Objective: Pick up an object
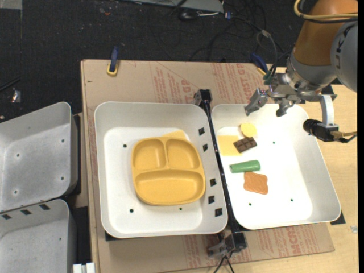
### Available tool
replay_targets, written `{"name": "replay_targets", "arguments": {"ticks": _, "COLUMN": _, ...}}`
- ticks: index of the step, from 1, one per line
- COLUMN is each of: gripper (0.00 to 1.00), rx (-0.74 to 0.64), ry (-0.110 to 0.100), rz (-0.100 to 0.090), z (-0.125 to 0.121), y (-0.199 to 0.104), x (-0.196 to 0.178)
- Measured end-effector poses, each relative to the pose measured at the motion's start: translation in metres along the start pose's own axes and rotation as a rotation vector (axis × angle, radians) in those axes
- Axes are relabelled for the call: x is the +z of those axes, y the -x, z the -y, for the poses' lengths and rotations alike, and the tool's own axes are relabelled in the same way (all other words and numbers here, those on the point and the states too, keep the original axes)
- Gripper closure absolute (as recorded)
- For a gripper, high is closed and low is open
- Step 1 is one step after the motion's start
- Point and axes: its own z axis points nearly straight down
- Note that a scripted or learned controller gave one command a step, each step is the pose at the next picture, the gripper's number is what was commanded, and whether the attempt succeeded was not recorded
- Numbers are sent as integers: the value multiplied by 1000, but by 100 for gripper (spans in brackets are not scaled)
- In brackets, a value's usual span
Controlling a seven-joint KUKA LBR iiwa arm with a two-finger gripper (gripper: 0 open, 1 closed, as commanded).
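Dark cluttered floor behind, cardboard-topped bench with two white bins. Right bin (318, 169): green piece (245, 166), long axis left-right, among brown piece (245, 145), yellow piece (247, 130) and orange piece (256, 183). Up and right of these, gripper (267, 103), fingers spread, holding nothing. Left bin: yellow tray (168, 171).

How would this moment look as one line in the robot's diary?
gripper: open, holds nothing | over right bin far edge | green piece, orange piece lying untouched
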Motion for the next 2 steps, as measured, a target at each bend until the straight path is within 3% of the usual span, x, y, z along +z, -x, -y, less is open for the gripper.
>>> {"name": "replay_targets", "arguments": {"ticks": 2, "gripper": 0, "rx": 2, "ry": -5, "rz": -1, "z": 11, "y": -12, "x": 115}}
